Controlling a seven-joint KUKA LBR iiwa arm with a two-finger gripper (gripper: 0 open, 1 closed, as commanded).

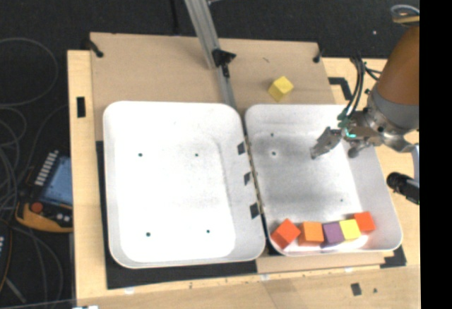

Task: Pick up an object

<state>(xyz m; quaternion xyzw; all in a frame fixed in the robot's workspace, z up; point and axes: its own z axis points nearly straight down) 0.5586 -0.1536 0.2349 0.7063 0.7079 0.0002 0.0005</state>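
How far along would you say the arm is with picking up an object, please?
Nothing looks picked up yet. The gripper hangs over the upper part of the right bin with nothing between its open fingers. The blocks sit in a row along that bin's near edge, apart from the gripper, and a yellow block lies on the bench beyond the bins. Reaching, closing and lifting all remain.
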